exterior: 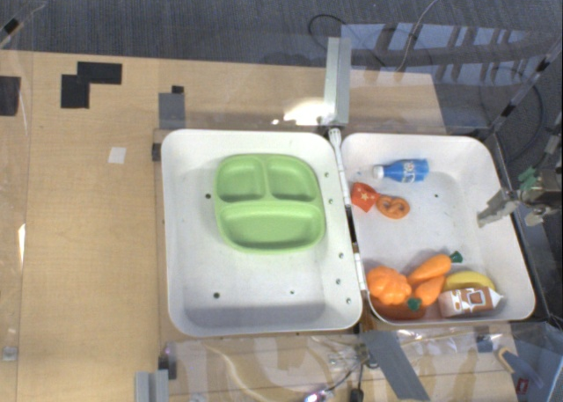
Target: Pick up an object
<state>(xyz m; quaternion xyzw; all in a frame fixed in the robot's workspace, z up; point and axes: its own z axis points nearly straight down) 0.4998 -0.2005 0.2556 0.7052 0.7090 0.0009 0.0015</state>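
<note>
I see the hand (503,207) low over the right bin (493,158), at its right rim; I cannot tell its state. The blue bottle (402,171) lies well apart.

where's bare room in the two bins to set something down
Left bin: a bare white band rings the green divided plate, widest along the near edge. Right bin: bare middle between the blue bottle and carrot. Its near edge is crowded.

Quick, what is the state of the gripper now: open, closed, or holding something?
Gripper: at the right bin's right edge; open or closed cannot be told.
</note>
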